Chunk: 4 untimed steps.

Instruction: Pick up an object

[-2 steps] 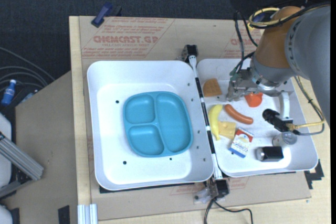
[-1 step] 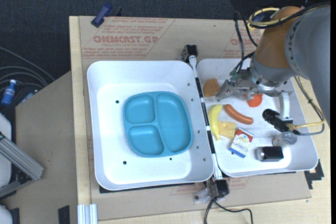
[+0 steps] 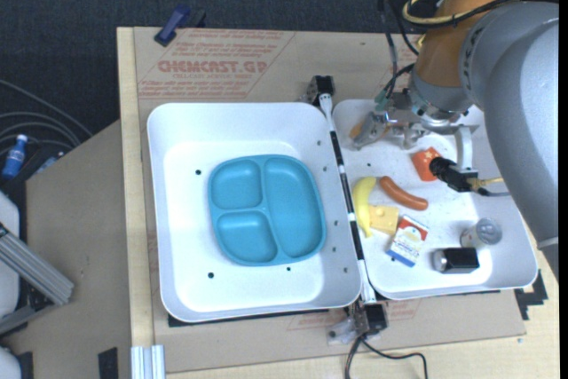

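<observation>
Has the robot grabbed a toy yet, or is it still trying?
Not yet. The gripper is low at the far end of the right bin, with nothing visibly held. The banana, hot dog and cheese lie untouched. Grabbing and lifting are left.

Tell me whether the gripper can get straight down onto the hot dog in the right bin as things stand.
Probably yes. The hot dog lies open from above in the right bin, with the gripper just behind it. The banana and cheese wedge sit close by, so the fingers may nudge them.
</observation>
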{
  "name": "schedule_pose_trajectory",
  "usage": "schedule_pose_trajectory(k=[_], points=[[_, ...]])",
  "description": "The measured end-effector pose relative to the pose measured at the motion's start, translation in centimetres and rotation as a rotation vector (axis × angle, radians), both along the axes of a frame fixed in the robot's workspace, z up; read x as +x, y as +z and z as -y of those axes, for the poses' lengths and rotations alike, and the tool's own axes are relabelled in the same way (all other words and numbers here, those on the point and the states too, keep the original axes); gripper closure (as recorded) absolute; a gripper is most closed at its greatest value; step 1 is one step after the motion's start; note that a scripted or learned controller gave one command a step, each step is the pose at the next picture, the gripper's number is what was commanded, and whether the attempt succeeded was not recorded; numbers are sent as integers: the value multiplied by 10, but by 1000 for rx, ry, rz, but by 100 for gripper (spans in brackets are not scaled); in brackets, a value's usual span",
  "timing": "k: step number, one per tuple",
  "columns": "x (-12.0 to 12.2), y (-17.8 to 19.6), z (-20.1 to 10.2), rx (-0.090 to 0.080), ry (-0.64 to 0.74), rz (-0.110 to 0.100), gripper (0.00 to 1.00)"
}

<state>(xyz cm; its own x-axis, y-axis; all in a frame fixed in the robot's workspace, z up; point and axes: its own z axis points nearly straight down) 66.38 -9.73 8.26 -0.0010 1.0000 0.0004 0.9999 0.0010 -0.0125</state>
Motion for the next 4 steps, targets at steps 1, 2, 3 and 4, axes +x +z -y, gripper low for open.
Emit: schedule_pose_trajectory(k=[1, 2, 3, 4], points=[[-91, 2, 22, 0, -2, 10, 0], [-91, 12, 21, 1, -2, 12, 100], [-139, 138, -61, 1, 0, 14, 100], [-185, 173, -64, 1, -1, 10, 100]])
